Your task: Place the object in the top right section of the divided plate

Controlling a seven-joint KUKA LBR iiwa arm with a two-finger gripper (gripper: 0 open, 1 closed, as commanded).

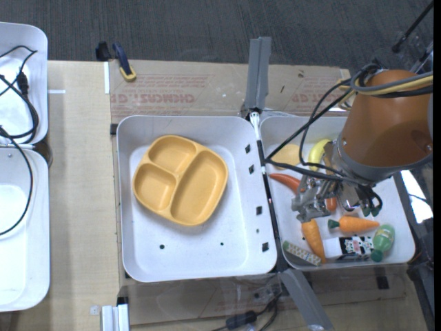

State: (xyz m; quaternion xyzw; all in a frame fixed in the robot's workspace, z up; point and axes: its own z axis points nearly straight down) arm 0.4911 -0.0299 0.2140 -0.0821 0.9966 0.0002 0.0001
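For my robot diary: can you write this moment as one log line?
end effector: over right bin, among toys | divided plate: left bin | placed: not yet

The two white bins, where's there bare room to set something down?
Left bin: bare floor runs below and to the right of the yellow divided plate, and the plate's three sections hold nothing. Right bin: crowded, with carrots, a milk carton and the gripper low over them.

1. Even, bright overhead light is covering both bins; shadows are staying soft.
2. Glare is washing out the left bin (189,264) floor slightly.
3. Focus is holding sharp, edges mildly distorting.
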